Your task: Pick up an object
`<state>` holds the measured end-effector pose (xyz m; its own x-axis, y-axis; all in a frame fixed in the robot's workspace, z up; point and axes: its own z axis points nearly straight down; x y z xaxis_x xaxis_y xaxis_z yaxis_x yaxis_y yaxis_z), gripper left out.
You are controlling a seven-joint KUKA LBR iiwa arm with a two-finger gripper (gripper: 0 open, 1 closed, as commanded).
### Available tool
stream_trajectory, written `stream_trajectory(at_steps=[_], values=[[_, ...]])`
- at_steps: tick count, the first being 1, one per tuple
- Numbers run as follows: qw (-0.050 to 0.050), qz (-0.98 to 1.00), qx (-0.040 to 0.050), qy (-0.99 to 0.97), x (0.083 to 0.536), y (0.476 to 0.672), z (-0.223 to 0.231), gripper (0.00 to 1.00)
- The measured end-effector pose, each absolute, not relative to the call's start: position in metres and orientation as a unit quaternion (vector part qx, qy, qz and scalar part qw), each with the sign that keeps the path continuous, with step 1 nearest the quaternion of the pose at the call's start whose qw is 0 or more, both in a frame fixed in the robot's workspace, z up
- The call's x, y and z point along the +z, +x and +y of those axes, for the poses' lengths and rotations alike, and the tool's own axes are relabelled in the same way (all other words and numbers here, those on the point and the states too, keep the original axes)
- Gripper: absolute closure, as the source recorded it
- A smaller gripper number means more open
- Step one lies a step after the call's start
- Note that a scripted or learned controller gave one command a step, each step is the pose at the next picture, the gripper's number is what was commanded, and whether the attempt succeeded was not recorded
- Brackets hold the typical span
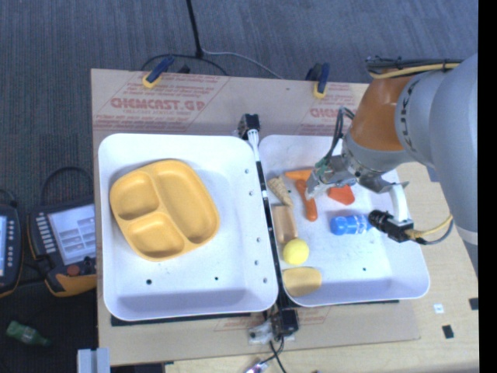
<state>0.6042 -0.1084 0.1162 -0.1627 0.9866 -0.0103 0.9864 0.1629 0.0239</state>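
The claw (pixel 321 179) hangs low in the right bin (pixel 404 274), just above an orange carrot (pixel 309 203). Whether it is open or closed cannot be told. A blue bottle (pixel 347 224) lies nearby.

Single fixed overhead camera, angled down at the bench, both white bins (pixel 186 301) framed, moderate distance

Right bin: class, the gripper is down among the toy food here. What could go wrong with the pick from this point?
1. The gripper sits over crowded orange pieces; it may nudge one or catch two.
2. The blue item lies close by and could be knocked aside.
3. The yellow ball could roll if things shift.
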Motion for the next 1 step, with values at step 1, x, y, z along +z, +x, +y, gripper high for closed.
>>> stream_trajectory(at_steps=[1], values=[[0.009, 0.762, 0.0042, 0.647, 0.1137, 0.6025, -0.1082, 0.00]])
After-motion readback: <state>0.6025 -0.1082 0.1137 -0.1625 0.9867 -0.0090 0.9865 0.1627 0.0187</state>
